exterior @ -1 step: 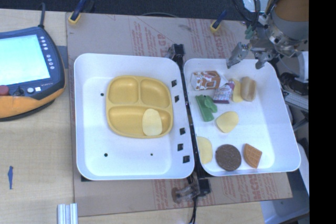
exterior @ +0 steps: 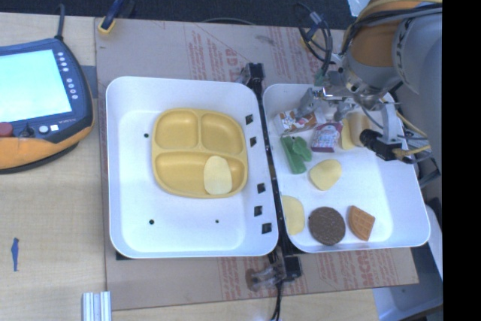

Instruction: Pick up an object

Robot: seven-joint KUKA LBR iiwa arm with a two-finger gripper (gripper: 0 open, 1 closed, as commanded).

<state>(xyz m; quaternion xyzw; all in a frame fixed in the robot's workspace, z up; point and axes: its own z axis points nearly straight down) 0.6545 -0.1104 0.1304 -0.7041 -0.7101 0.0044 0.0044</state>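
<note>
In the right bin lie a green piece, a red and white packet, a second small packet, a pale yellow piece, another yellow piece, a round brown cookie, an orange wedge and a cream block. My gripper hangs low over the bin's far end, just above the two packets. The wrist and cables hide its tip. Nothing can be seen held in it.
The left bin holds a yellow divided plate with a pale yellow slice in its front compartment. A teach pendant lies on the bench at far left. Black clips sit where the bins meet.
</note>
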